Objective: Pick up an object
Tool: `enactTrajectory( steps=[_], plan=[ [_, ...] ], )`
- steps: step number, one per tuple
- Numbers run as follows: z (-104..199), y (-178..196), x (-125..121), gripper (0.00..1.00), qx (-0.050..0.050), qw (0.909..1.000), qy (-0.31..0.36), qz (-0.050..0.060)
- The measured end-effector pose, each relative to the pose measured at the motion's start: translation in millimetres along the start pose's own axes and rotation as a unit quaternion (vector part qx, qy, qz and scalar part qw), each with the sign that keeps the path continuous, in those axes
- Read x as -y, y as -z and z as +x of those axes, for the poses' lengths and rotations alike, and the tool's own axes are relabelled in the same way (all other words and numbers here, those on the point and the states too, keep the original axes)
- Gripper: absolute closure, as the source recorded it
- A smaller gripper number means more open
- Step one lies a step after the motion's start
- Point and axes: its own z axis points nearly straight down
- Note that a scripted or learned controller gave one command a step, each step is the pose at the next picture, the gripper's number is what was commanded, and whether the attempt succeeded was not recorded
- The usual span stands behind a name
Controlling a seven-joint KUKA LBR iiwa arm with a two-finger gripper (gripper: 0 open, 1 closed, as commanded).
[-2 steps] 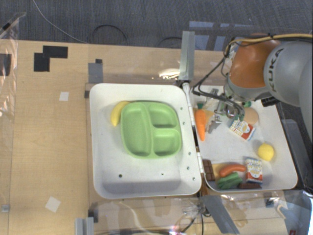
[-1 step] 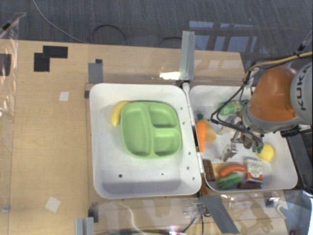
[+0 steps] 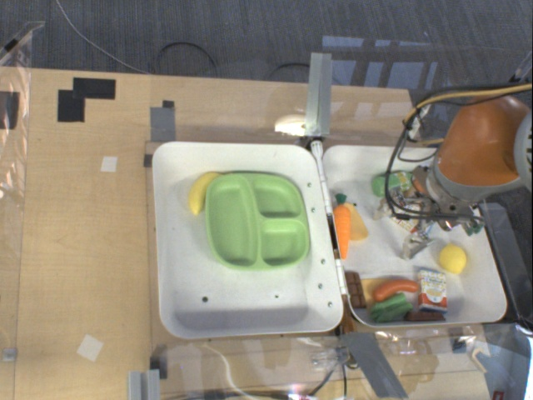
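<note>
My gripper hangs low over the middle of the right bin, under the grey wrist and orange band. A yellow lemon lies just to its right, apart from it. An orange carrot lies along the bin's left wall, with a pale orange piece beside it. A green item sits behind the gripper, partly hidden by cables. Along the front wall are a small juice carton, a red sausage, a green vegetable and a brown bar.
The left bin holds a green divided plate with a yellow banana tucked under its back left rim. A metal post stands behind the wall between the bins. Cables loop off the wrist over the right bin's back.
</note>
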Motion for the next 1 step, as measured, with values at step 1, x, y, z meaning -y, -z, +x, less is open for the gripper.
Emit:
enactTrajectory(
  steps=[1],
  plan=[
    [-28.7, -0.1, -35.5, 0.0, 0.001, 0.9996, 0.029, 0.001]
  ],
)
